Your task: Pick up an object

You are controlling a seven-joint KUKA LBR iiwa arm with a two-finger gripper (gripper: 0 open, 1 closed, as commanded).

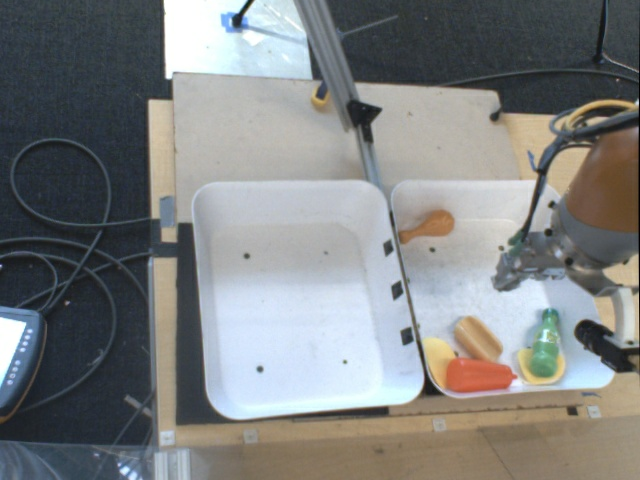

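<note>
The grey metal two-finger claw (509, 274) hung over the bare middle of the right-hand shallow white bin (470, 204), on the grey arm with its orange band (608, 183); whether it was apart or together could not be told. Nothing showed between its tips. Toward the near rim lay a tan bread roll (478, 338), a red carrot-shaped toy (479, 374) on a yellow piece (436, 352), and a green bottle (545, 342). A brown drumstick-shaped toy (428, 226) lay near the far wall. The left-hand white bin (215, 268) adjoined it.
</note>
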